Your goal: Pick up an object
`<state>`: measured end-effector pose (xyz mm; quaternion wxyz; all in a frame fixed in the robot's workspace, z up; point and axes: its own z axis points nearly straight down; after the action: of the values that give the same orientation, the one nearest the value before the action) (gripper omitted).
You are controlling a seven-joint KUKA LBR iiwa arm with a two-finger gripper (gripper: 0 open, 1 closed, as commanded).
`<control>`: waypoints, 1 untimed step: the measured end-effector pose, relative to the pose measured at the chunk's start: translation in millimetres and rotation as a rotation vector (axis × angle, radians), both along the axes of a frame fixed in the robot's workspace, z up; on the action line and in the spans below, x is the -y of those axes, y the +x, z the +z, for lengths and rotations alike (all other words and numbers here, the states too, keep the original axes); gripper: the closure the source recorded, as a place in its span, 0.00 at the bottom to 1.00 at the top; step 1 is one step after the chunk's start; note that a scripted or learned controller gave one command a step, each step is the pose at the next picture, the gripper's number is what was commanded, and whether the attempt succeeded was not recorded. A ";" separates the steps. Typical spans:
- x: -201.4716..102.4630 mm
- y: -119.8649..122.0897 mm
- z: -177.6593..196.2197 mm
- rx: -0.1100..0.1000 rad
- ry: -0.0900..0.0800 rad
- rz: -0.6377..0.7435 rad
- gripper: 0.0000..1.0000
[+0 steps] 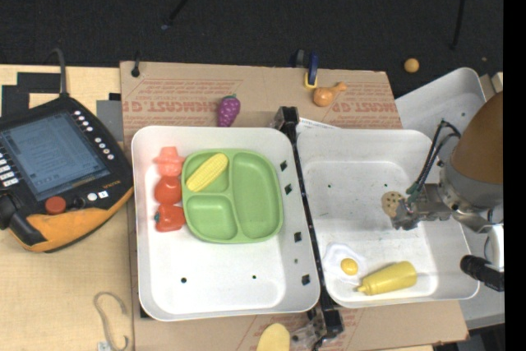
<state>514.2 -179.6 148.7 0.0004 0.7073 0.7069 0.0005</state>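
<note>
Now the end effector [403, 216] is low in the right bin [362, 152], touching a cookie [392, 200]; its grip I cannot tell. Near it, toward the front, lie a mustard bottle [386, 279] and egg [347, 265]. Cardboard [263, 94] covers the tabletop [49, 292].

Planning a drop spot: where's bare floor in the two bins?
Left bin: front strip below the green tray; rear is crowded with tray, corn and red toys. Right bin: rear-left is bare; gripper, cookie, egg, mustard bottle crowd the rest.
</note>
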 end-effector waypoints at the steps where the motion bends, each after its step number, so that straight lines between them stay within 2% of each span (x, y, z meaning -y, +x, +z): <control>1: -2.7 0.4 42.8 0.001 0.000 0.000 1.00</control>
<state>514.7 -176.9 191.6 0.0009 0.7071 0.7071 0.0007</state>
